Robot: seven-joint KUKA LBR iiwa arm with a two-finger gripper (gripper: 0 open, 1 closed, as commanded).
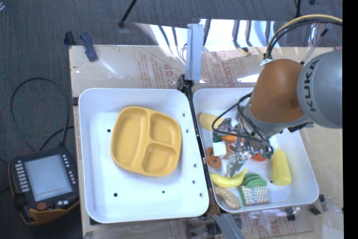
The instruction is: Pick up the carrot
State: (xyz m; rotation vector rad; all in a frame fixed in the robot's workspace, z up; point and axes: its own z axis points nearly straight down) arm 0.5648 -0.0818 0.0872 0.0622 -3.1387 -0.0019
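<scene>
Presently, from the one camera above the desk (pixel 134 67), itemised left to right.

Left bin (pixel 98 176): one yellow divided plate (pixel 146 141) with three compartments, lying flat near the bin's middle, tilted a little against the bin's edges.

Right bin (pixel 305 182): my arm (pixel 327 89) reaches in from the right, orange band (pixel 277 92) over the bin's upper half. My hand (pixel 236 168) hangs low over the clutter at the bin's middle, fingers pointing down toward the near side. Whether it is released or clenched I cannot tell; cables and the wrist body crowd the view, and nothing can be made out between the fingers.

Carrot (pixel 230 139): an orange piece at the bin's middle, largely hidden under my wrist and cables, just above the hand's tip.

Other contents of the right bin:
- pale yellow item (pixel 207 121), upper left, next to the divider
- brown ring-shaped item (pixel 213 158), left of my hand
- banana (pixel 228 179), just below the fingers
- green item (pixel 254 179), touching the banana's right end
- patterned block (pixel 255 195), near edge, below the green item
- tan peanut-shaped item (pixel 227 197), near-left corner
- yellow bottle-shaped item (pixel 281 168), right of my hand
- small red piece (pixel 258 157), between hand and bottle-shaped item

Off the desk, lower left: a control pendant (pixel 43 180) with its cable.
</scene>
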